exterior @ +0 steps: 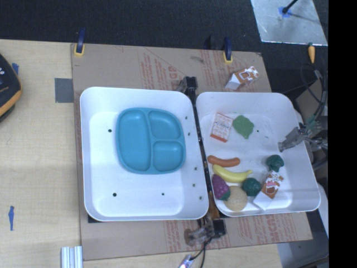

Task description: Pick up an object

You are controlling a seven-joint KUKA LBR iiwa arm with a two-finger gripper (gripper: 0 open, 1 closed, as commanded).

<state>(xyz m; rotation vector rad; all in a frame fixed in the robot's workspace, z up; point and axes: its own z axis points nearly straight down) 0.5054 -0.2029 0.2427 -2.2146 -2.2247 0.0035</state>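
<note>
Seen from above at a slant, a wooden bench carries a sheet of cardboard [167, 60] on which two shallow white bins sit side by side, their inner edges touching. The left bin [95, 149] holds a blue plate [150, 140] with three compartments, lying flat near the bin's middle. The right bin [290, 205] holds a scatter of small toy foods. Toward its upper part lie a white and red packet [221, 127] and, just beside it on the right, a green sponge-like block [243, 126]. Lower down, a hot dog [223, 161] lies just above a yellow banana [232, 175]. Below the banana sit a purple bunch of grapes [221, 187] and a pale round ball [236, 200], touching each other. A dark green broccoli piece [251, 186] rests just right of the banana's tip, next to a small red and white carton [271, 185]. A second broccoli piece [274, 162] lies just above that carton. The gripper [290, 141] reaches in from the right, over the right bin's right side, close to the second broccoli piece but apart from it; nothing is between its fingers, and whether they are spread or pressed together cannot be told. Another small carton [242, 77] lies on the cardboard outside the bins, beyond the right bin's far edge.
</note>
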